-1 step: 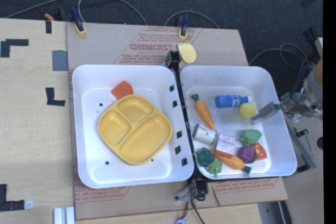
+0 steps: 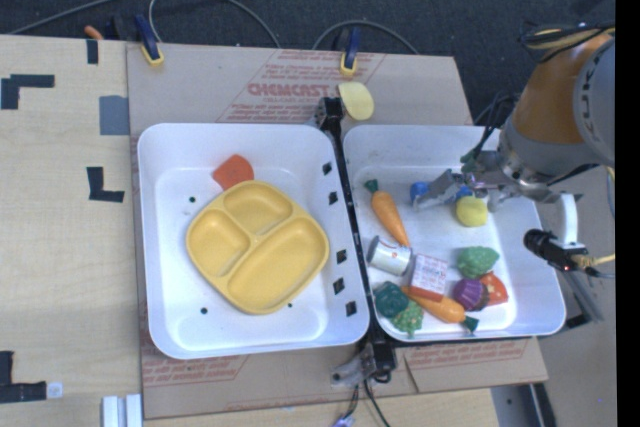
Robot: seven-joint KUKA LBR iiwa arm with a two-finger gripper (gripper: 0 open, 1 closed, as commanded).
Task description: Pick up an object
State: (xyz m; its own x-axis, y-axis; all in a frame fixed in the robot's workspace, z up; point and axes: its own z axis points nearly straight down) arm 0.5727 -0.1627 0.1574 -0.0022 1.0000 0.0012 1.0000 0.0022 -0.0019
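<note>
My gripper (image 2: 468,193) hangs low over the upper right part of the right bin (image 2: 540,315), open. A small yellow fruit (image 2: 472,211) lies just below it, between the spread fingers, with no grip visible. A small blue piece (image 2: 420,190) shows by the left finger. Further left lies an orange carrot (image 2: 388,217). Along the bin's front are a white can (image 2: 390,257), a pink and white packet (image 2: 430,272), a green leafy toy (image 2: 478,260), a purple eggplant (image 2: 467,294), a second carrot (image 2: 437,305) and green toys (image 2: 398,305).
The left bin (image 2: 160,215) holds a yellow divided plate (image 2: 258,245) and an orange piece (image 2: 233,170) behind it. A pale yellow object (image 2: 355,100) sits on the cardboard behind the bins. Black clips run along the wall between the bins (image 2: 340,215).
</note>
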